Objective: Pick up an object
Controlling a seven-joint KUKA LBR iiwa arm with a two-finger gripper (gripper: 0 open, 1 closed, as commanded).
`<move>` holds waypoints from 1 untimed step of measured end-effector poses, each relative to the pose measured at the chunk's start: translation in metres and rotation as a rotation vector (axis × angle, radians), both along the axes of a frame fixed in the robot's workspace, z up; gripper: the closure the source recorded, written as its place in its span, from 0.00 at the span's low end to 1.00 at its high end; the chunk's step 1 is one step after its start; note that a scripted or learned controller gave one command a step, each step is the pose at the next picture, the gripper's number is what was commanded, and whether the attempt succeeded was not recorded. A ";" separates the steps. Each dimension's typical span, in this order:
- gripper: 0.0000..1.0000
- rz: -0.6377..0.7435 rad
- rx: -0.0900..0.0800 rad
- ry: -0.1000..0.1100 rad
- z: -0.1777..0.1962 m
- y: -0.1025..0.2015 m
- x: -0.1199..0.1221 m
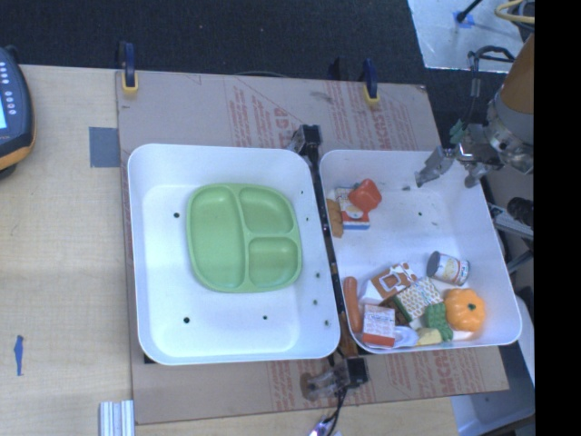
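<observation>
The right bin (454, 221) holds several small toy foods. A red piece (366, 193) lies on a small box near the bin's far left. A little can (447, 268) lies on its side at the right. At the front are an orange pumpkin (465, 309), a green piece (437, 320), small printed boxes (394, 282) and a red sausage (350, 296) along the left wall. My gripper (449, 174) hangs over the far right corner of this bin, open, with nothing between its fingers. It is well apart from the toys.
The left bin (154, 243) carries a green divided plate (243, 237). A black clip (310, 137) sits between the bins at the back, another at the front (338, 377). A yellow-edged device (13, 107) lies at the bench's far left.
</observation>
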State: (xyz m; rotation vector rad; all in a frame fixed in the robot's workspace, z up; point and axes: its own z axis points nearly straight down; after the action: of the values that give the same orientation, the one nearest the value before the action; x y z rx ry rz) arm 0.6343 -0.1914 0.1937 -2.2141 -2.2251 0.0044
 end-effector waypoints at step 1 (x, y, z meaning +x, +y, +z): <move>0.00 -0.002 0.007 0.015 -0.027 0.048 -0.146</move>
State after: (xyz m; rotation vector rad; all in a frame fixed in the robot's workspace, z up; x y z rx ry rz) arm 0.4888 -0.1432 0.1671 -2.2061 -2.2115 0.0136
